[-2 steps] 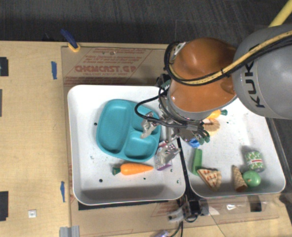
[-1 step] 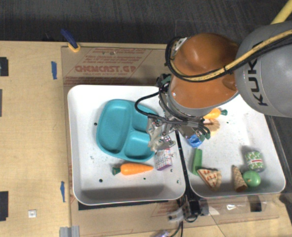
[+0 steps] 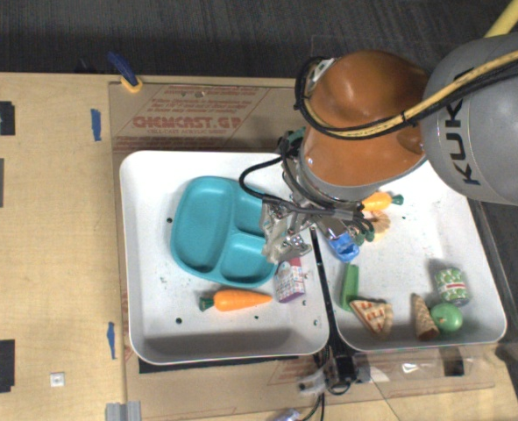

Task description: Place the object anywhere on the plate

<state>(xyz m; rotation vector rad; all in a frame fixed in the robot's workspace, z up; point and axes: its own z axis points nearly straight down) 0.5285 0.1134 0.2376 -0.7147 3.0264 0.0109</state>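
pincer (image 3: 287, 246) above teal plate (image 3: 215, 231), carrot (image 3: 237, 301) nearby

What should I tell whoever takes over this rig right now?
Gripper: low over the right edge of the teal plate in the left bin; whether it is open or shut can't be made out, nor whether it holds anything.
A small purple-and-white item lies just below the gripper, off the plate, beside the carrot.
Right bin: more toy food, untouched.
Done: nothing visibly on the plate.
Left: get the object onto the plate and confirm it.
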